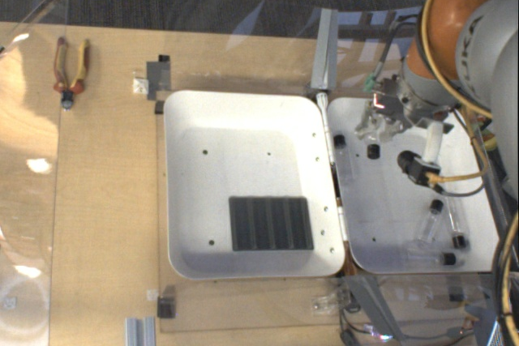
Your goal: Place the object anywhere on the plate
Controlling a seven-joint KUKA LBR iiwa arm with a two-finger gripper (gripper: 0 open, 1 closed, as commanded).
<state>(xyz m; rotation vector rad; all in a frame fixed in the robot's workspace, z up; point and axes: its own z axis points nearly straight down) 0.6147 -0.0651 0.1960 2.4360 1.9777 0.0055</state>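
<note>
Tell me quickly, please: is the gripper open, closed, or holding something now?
Gripper: it cannot be told; it hangs over the right bin, too small and cluttered to read.

From my seat the light is bright and even from above; a warm glare washes the bench [24,93] at far left. The left bin [243,126] shows soft shadow inside its walls, and focus is slightly soft throughout

Arm [474,28] cut off by right edge. Hand [381,121] too small and cluttered for finger state to be judged. Right bin [357,251] partly covered by arm; far corner hidden. Small clear items [442,223] in right bin too faint to be identified.
</note>
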